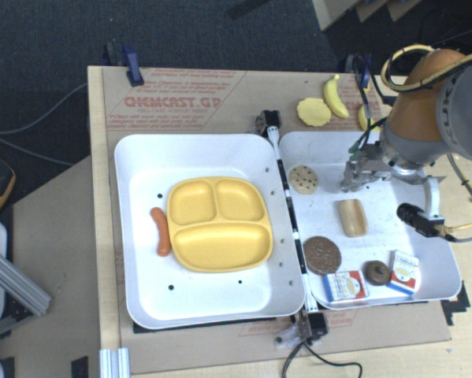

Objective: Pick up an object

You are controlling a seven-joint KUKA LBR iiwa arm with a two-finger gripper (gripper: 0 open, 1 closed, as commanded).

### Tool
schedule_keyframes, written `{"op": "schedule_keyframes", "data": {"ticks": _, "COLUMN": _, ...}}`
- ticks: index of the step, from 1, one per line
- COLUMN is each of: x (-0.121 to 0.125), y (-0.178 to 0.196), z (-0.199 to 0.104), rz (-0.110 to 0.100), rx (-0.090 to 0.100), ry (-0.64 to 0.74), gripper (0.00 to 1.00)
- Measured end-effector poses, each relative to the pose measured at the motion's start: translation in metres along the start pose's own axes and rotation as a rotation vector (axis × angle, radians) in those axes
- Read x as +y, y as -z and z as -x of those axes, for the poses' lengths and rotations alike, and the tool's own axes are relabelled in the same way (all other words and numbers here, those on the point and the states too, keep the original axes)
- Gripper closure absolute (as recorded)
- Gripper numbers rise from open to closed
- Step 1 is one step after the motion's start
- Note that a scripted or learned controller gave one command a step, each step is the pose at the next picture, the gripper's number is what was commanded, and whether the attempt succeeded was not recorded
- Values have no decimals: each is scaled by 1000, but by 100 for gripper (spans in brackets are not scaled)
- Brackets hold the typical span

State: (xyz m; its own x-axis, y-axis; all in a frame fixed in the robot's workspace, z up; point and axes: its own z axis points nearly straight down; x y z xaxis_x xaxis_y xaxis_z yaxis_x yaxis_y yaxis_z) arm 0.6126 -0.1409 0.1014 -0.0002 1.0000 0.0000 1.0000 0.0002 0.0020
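Our hand (360, 173) is hovering low in the right bin (448, 286); how far open, we cannot tell. We are judging the bread roll (351, 216) just beside it light, soft, best pinched across its narrow middle.

- The arm (444, 109) is coming in from the right side, grey body with that orange band sitting above the wrist.
- It's bending down steeply, wrist pointing toward the bench.
- The gripper (358, 172) is hanging low at the end, pointing down and a bit left.
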Motion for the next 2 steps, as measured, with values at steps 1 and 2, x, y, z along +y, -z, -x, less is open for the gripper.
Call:
{"op": "schedule_keyframes", "data": {"ticks": 1, "x": 0, "y": -1, "z": 0, "rz": -1, "rx": 0, "ry": 0, "gripper": 0}}
{"op": "schedule_keyframes", "data": {"ticks": 2, "x": -42, "y": -17, "z": 19, "rz": -8, "rx": 1, "ry": -3, "gripper": 0}}
